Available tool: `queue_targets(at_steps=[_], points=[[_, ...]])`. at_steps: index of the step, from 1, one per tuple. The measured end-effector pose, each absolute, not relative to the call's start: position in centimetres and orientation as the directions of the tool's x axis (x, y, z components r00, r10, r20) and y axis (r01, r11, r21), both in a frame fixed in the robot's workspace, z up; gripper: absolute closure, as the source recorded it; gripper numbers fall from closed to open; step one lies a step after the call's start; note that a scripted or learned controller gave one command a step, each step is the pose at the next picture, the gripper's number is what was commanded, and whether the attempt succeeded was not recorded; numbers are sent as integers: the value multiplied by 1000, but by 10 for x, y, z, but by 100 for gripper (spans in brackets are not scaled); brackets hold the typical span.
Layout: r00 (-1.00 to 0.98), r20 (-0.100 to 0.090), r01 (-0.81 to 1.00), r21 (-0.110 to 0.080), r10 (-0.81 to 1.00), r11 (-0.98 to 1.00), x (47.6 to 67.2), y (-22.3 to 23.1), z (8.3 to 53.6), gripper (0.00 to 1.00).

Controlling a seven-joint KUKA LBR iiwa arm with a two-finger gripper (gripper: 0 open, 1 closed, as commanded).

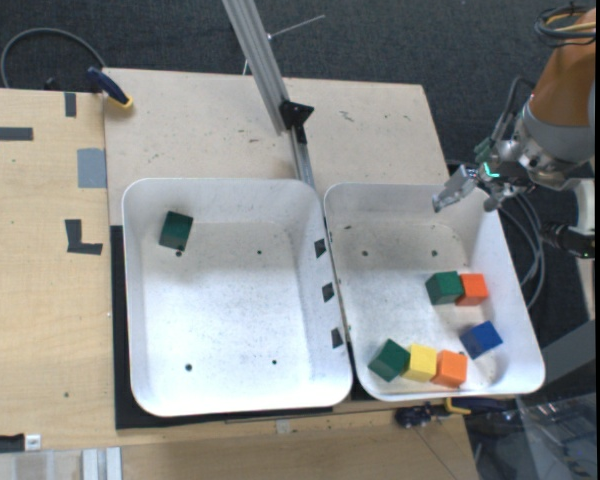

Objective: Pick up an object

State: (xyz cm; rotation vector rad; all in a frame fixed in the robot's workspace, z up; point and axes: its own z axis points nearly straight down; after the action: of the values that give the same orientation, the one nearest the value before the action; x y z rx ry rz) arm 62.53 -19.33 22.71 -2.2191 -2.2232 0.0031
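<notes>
Blocks fill the right bin [500, 268]: a green one [443, 288] touching an orange one [473, 288] near its right wall, a blue one [481, 339] below, and a green [388, 359], yellow [422, 362], orange [451, 368] row along its front edge. The left bin [140, 298] has one green block [176, 230] near its back left corner. Both bins sit on a wooden bench [360, 138]. The gripper [472, 190] hovers over the right bin's back right corner, well apart from the blocks; whether it is released or clenched, I cannot tell.

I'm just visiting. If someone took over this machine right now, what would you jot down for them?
Gripper: above the right bin's far right corner, nothing visibly held.
Right bin: green block touching orange block; blue block; a green, yellow, orange row near the front.
Left bin: one dark green block, far left.
Done: nothing lifted yet.
Left: pick up any block.
</notes>
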Motion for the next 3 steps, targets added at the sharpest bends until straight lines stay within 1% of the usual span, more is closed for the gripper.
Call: queue_targets(at_steps=[1, 2, 3], points=[[0, 0, 1000, -8, 1000, 0, 622, -200, 166, 0], [-2, 0, 1000, -6, 1000, 2, 624, -194, 120, 0], [-2, 0, 1000, -5, 1000, 2, 623, -193, 89, 0]])
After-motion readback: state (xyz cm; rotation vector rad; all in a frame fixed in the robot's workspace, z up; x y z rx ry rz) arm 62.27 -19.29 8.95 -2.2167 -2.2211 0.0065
